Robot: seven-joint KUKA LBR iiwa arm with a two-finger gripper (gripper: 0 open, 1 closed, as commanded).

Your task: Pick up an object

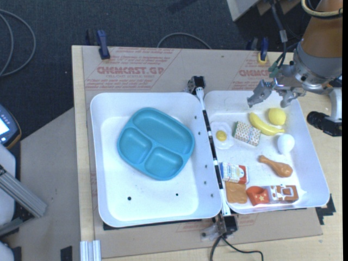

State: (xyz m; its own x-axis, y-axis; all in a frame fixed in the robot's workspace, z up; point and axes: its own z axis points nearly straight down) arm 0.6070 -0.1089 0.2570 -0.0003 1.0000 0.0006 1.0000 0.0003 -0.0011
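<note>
The right bin (315, 167) holds several toy foods: a yellow banana (265, 124), a lemon (277, 116), a white egg (285, 143), a fried egg (221, 136), a patterned cracker box (247, 133), a chicken drumstick (276, 166), a small carton (235, 173), an orange slab (236, 192) and a red packet (273, 194). My gripper (271, 98) hangs over the far edge of that bin, just above and behind the banana and lemon. Its fingers are spread open with nothing between them.
A blue divided plate (156, 143) lies in the left bin (109, 200). A hinged divider (209, 145) separates the two bins. Blue clamps (101, 41) sit at the board's far edge. The arm's orange band (323, 29) rises at the upper right.
</note>
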